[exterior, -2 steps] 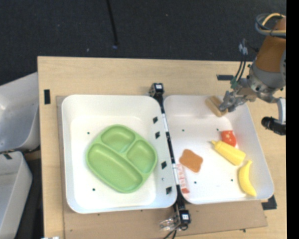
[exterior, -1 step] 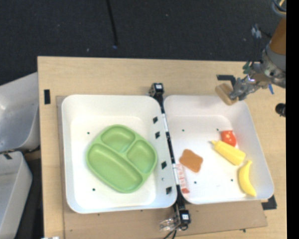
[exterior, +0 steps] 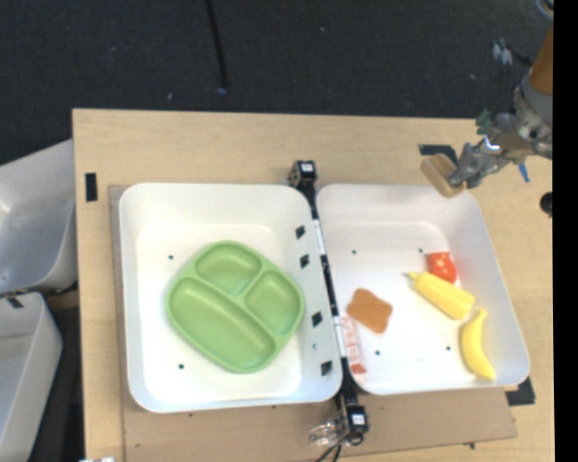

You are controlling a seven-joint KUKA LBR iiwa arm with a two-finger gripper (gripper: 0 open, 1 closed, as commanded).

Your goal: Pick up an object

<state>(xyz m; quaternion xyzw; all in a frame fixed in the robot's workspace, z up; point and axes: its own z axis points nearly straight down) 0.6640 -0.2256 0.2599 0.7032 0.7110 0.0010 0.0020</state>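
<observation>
The hand point(exterior: 462, 169), fingers' state unclear, hung over the right bin's point(exterior: 395, 200) far rim; the corn cob point(exterior: 443, 295) lay below it, nearer the camera, long axis diagonal.

1 fixed overhead camera, slanted, over both bins point(exterior: 135, 258)

Green divided plate point(exterior: 235, 305) in left bin point(exterior: 135, 258); banana point(exterior: 476, 346), toast point(exterior: 370, 310) in right bin point(exterior: 385, 205).
</observation>
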